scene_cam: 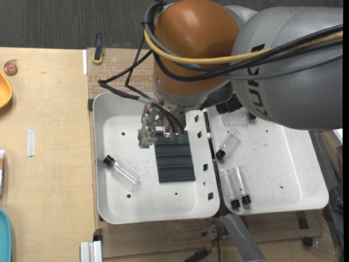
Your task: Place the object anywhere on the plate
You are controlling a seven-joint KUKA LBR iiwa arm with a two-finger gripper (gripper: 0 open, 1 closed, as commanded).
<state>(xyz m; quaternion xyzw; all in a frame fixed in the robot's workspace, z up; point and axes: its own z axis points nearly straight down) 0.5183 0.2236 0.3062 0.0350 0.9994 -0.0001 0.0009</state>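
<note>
Left bin (109, 201): shallow and white, with a rounded rim. It holds a dark ribbed rectangular block (175, 160) near the middle and a clear vial with a black cap (121, 169), which lies on its side toward the bin's left part, well apart from the block.

Right bin (305, 184): shallow and white, set just beside the left bin so that their rims meet along a central divide. It holds one clear vial (226, 146), which lies tilted near the divide with its dark cap pointing down-left, and a pair of clear vials (238, 187), which lie side by side lower in the bin with their black caps toward the near rim.

Arm: the grey body with its orange band (191, 31) reaches in from the right and covers the upper part of both bins.

Gripper (148, 132): hangs over the left bin, just above the upper-left corner of the ribbed block, with cables looping around it.

Fingers: seen from above amid wiring, so whether they are parted or closed cannot be told, and no item can be seen between them.

Table (49, 146): light wood, to the left of the bins. At its left edge are part of an orange object (4, 91) and a blue rim (4, 239).
</note>
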